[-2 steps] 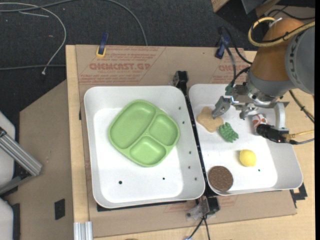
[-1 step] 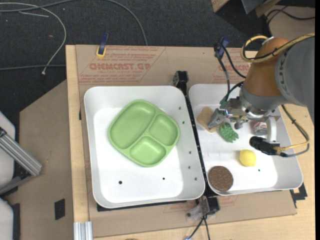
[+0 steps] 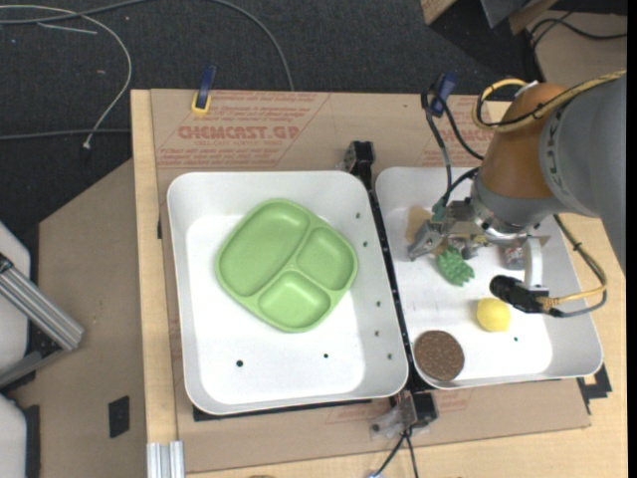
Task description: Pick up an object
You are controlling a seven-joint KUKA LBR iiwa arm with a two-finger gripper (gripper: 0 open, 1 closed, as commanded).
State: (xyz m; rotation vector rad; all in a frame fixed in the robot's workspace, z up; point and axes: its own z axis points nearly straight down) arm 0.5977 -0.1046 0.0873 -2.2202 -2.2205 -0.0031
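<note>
In the right bin, end effector over a green toy, finger state impossible to tell.

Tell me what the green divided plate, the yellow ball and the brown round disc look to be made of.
The green divided plate looks like moulded plastic: uniform colour, soft sheen, rounded compartment ridges. The yellow ball seems matte, perhaps foam or rubber; too small to tell. The brown round disc has a speckled, dull surface, possibly cork or a toy cookie; uncertain.
</note>
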